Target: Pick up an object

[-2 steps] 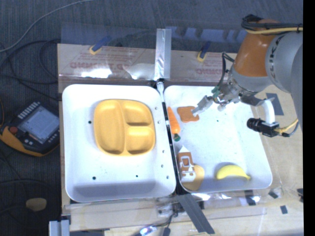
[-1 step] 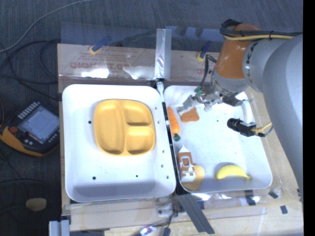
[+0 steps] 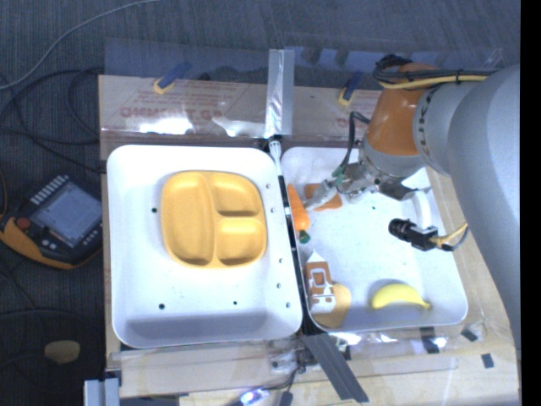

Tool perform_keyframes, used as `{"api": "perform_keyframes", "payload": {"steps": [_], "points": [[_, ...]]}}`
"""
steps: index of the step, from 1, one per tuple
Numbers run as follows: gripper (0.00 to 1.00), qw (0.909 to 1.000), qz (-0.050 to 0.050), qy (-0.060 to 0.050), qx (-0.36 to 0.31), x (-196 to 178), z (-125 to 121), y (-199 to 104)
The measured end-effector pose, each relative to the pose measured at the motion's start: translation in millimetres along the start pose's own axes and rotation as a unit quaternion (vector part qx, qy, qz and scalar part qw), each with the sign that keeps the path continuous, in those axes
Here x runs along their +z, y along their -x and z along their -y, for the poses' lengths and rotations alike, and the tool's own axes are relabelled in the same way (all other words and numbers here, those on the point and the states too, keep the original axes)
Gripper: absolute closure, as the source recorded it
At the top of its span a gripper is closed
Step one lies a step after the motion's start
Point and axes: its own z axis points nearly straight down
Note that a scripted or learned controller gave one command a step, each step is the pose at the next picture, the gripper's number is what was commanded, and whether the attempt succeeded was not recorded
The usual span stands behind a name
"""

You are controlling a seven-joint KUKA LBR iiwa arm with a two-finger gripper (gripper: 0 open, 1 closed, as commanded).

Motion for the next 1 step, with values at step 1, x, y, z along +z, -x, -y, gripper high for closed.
{"api": "perform_keyframes", "payload": {"steps": [1], "points": [[1.0, 1.0, -0.001, 0.001, 0.0, -10.0, -1.1, -0.7]]}}
